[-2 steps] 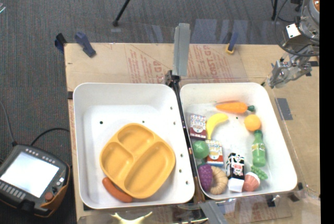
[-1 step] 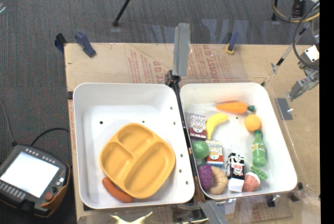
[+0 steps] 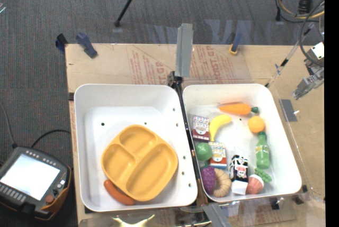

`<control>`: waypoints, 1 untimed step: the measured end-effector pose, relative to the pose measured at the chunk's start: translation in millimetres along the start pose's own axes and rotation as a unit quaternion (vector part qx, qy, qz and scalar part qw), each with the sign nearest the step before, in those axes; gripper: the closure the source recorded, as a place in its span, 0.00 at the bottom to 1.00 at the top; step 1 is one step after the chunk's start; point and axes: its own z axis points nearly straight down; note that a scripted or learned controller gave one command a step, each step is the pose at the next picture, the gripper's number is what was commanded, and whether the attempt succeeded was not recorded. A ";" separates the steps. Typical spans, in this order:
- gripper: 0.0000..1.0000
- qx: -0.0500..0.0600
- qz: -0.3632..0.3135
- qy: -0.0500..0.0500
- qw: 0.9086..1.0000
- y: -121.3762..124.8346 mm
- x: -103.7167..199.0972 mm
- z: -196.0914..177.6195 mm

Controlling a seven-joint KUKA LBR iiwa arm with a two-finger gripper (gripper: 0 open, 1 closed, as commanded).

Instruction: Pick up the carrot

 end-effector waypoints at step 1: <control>1.00 -0.002 -0.217 0.002 0.976 13.3 -57.3 22.7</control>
